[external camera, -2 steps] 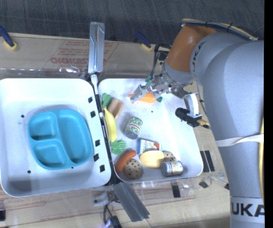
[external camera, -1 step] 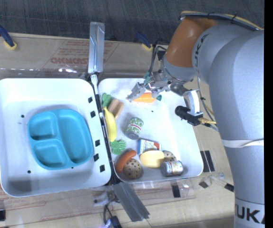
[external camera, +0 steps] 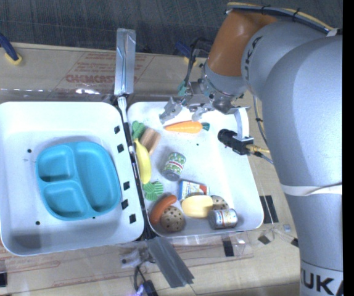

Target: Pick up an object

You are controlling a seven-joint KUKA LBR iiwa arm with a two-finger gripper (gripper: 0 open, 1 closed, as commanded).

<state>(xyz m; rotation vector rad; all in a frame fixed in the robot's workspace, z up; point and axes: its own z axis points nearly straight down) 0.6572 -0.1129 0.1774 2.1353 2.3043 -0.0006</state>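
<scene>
**Carrot lies just under the gripper**

Two white bins sit side by side on a cardboard-lined bench. High in the right bin (external camera: 251, 184), the gripper (external camera: 186, 108) hovers with fingers spread apart, gripping nothing. A toy carrot (external camera: 183, 127) lies just beside it toward five o'clock, long axis running three to nine o'clock, touching neither finger.

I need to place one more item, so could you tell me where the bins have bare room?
Left bin: bare floor rings the blue divided tray. Right bin: open floor between the carrot and the yellow lemon. It is crowded along the banana and the bottom edge.
</scene>
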